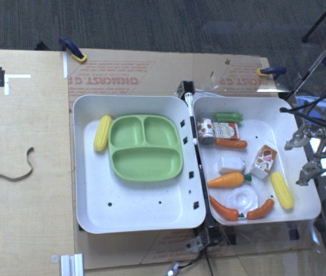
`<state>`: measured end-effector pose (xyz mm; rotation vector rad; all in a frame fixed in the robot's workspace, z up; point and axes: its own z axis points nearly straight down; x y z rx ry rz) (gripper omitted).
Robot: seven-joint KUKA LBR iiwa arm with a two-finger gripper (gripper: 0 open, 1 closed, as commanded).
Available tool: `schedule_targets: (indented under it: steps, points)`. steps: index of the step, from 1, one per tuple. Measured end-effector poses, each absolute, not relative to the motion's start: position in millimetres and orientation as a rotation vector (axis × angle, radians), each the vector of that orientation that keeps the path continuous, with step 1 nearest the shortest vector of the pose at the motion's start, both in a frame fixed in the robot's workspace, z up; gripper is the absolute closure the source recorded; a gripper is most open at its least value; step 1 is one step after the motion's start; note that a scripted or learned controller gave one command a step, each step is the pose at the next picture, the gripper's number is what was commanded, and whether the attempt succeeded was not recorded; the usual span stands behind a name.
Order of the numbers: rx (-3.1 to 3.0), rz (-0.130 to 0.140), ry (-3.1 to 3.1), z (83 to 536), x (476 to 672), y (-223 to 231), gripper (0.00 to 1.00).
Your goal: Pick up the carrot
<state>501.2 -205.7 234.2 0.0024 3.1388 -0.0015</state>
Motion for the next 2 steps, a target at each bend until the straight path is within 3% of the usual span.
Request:
schedule_targets:
  steps: [1, 2]
  points:
    - [0.145, 0.001, 3.138, 141, 490.5, -116, 0.0]
    - [0.392, -0.005, 3.099, 95, 482.9, -94, 0.0]
